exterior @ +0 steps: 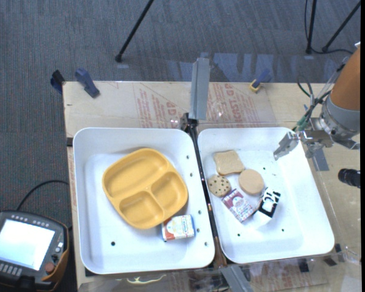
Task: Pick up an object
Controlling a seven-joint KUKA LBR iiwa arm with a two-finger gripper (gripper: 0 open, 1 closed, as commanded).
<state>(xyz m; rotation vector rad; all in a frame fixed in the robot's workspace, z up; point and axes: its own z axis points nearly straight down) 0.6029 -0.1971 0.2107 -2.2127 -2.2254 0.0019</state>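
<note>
Two shallow white bins are seen from above, side by side on a counter (140,105). In the left bin (88,224), a yellow divided plate (145,187) lies flat, with a small carton (179,227) just beside its lower edge. In the right bin (304,224), the pickable things are clustered near the inner wall: a toast slice (229,162), a chocolate-chip cookie (219,185), a round tan biscuit (251,181), a maroon packet (240,204) and a black-and-white item (269,203). The end effector (304,140) is poised over the right bin's upper right edge, apart from everything, apparently before a descent. Its state cannot be told; nothing is seen held.
</note>
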